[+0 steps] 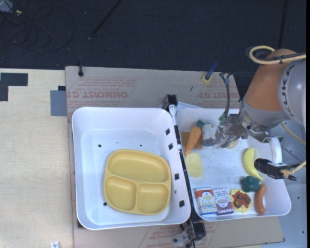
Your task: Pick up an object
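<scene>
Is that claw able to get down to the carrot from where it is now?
Probably yes. The claw hangs in the right bin, just right of the carrot, whose top lies bare. The bin wall by the carrot's left side may cramp the grip.

Yellow divided tray [138,182] in left bin [88,138]

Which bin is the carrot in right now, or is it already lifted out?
In the right bin. The carrot lies flat on the floor by the left wall, at the far end, apart from the gripper.
</scene>
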`<state>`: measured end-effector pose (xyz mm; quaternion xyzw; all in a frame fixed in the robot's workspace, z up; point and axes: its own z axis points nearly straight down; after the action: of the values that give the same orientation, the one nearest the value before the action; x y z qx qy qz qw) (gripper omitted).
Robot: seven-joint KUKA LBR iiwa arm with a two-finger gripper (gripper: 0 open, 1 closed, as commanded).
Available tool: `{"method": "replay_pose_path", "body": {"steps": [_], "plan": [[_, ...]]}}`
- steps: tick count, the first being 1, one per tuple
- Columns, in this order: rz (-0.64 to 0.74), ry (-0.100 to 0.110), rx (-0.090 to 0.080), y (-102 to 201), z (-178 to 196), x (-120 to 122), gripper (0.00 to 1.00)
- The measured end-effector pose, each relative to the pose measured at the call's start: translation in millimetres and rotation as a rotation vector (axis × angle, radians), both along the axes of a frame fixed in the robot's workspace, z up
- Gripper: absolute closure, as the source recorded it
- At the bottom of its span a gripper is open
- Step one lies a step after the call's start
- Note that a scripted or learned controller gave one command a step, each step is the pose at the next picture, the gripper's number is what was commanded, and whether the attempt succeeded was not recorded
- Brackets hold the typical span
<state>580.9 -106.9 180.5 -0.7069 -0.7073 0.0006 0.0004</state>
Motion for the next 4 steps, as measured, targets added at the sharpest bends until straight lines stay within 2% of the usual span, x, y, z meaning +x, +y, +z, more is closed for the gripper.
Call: {"method": "replay_pose_path", "body": {"steps": [1,2,3,4], "plan": [[0.001,0.002,0.000,0,-1,0,0.00],[0.000,0.001,0.000,18,-85,55,0.00],[-0.002,0.002,0.001,-49,-93,10,0.00],[0.001,0.002,0.001,2,-94,63,0.00]]}}
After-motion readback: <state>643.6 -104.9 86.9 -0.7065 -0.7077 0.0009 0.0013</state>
